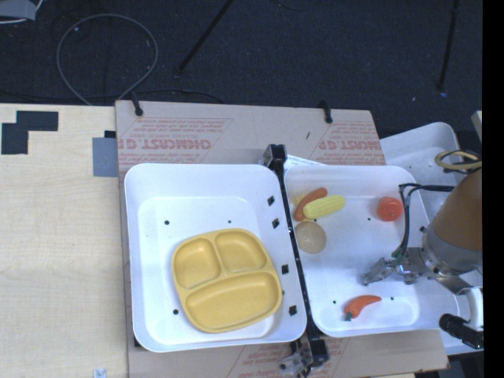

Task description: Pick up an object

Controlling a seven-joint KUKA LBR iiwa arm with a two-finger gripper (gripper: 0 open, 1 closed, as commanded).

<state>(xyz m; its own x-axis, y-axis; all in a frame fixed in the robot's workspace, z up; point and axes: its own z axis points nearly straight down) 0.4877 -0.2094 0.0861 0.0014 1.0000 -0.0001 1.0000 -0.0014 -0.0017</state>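
Observation:
In the right bin [346, 320] lie a yellow corn cob [324, 206] resting against an orange-red sausage-like piece [308, 199], a beige ball [310, 237], a red tomato [389, 209] and a small orange-red pepper [361, 305] near the front wall. My gripper [375, 274] reaches in from the right and hangs low over the bin's right half. It is just above and to the right of the pepper, apart from it. The arm's grey wrist with its orange band [461, 219] stands over the bin's right edge.
The left bin [150, 203] holds a yellow divided plate [227, 279]. A black clip-studded divider [287, 242] separates the two bins. Cardboard [236, 136] lies under both bins, and a pale wooden bench top [55, 250] stretches to the left.

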